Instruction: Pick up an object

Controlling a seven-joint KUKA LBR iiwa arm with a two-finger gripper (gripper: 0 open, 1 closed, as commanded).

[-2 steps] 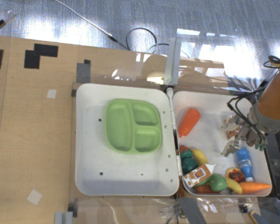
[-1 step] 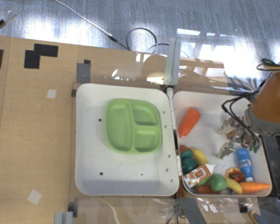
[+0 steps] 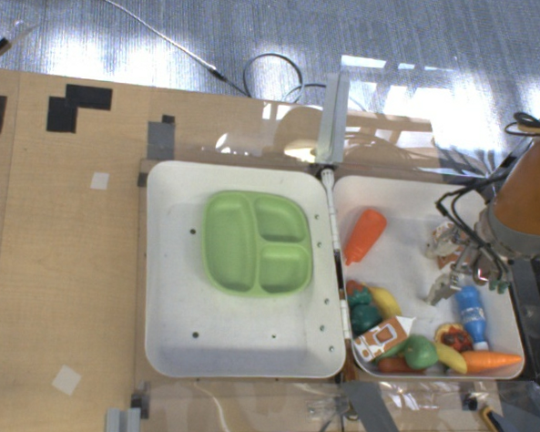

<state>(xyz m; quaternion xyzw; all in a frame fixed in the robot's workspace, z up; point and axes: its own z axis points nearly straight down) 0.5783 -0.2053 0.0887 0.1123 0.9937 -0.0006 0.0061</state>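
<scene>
My gripper (image 3: 442,262) hangs low over the right side of the right bin (image 3: 407,219), its two fingers spread apart and open, with nothing visibly between them. A blue bottle (image 3: 471,314) lies just right of and below the fingertips, close to the nearer one. An orange carrot-shaped toy (image 3: 364,235) lies alone at the bin's left, well clear of the gripper. Along the bin's front edge are a teal object (image 3: 363,309), a yellow piece (image 3: 385,302), a small printed box (image 3: 381,338), a green fruit (image 3: 419,352), a banana (image 3: 451,359) and an orange carrot (image 3: 491,361).
The left bin (image 3: 168,323) holds a green divided plate (image 3: 256,242). A grey post (image 3: 332,118) rises at the back between the bins. The arm's orange band (image 3: 531,195) and dark cables (image 3: 462,209) hang over the right bin's far right corner.
</scene>
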